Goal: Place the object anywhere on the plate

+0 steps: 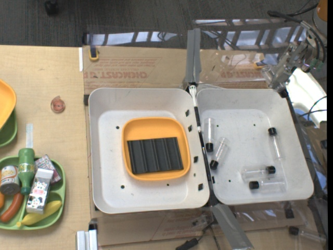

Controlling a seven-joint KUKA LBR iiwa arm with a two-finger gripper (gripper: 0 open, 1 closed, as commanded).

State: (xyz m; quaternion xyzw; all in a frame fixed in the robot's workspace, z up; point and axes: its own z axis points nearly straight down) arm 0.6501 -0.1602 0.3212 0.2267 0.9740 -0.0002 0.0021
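1. At centre frame, two white bins sit side by side: left bin [104,191] and right bin [296,189], rims touching along the middle.
2. Left bin holds an orange plate [154,126] with a dark ribbed insert [156,155] lying on it.
3. Right bin holds five clear tubes with black caps: one upright-lying near the 9 o'clock edge [208,134], one tilted just beside it [218,151], one at 3 o'clock [274,144], two near 5 o'clock [258,171] [267,183]. None touches the plate.
4. Gripper [277,79] hangs at 1 o'clock above the right bin's far corner; whether the jaws are apart or together, cannot tell.
5. Cardboard [125,69] behind the bins carries mirrored print, apparently "CHEMCAST".
6. At 8 o'clock, a green tray [56,208] holds toy food, including a green bottle [26,168].
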